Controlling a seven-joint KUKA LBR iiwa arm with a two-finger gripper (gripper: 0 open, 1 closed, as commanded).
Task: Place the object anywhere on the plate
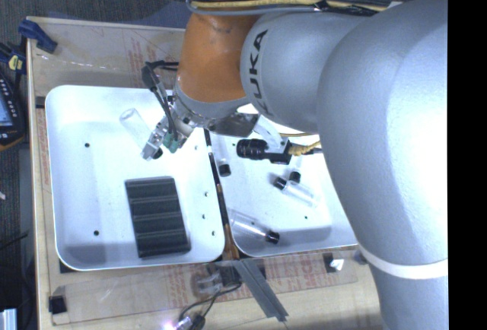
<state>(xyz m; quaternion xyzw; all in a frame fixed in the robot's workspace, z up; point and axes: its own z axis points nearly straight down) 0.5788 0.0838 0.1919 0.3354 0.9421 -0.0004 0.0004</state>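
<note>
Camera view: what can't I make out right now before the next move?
- Gripper: small and blurred over the left bin; whether it grips anything is unreadable.
- Right bin: its far and right parts are hidden behind the arm.
- Clear tubes in the right bin: too small to identify.
- Dark ribbed plate: fully visible.
</note>
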